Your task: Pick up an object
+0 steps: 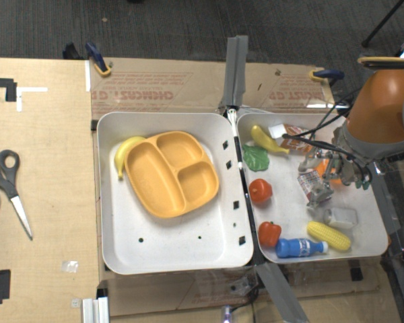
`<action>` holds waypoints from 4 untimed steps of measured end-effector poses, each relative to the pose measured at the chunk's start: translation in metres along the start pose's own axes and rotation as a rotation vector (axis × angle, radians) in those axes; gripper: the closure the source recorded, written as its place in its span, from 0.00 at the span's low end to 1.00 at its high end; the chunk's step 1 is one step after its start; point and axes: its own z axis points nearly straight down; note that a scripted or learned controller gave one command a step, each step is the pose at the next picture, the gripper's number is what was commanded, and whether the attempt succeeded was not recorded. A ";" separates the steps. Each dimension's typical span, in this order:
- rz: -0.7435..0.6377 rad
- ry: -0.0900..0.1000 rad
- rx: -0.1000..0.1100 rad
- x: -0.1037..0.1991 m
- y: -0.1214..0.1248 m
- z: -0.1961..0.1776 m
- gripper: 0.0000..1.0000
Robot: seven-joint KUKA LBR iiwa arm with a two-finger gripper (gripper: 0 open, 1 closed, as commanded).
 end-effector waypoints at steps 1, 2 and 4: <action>-0.002 -0.002 0.000 -0.001 0.001 -0.008 1.00; -0.002 -0.002 0.000 -0.001 0.001 -0.008 0.00; 0.046 0.008 0.000 -0.047 -0.006 0.001 0.00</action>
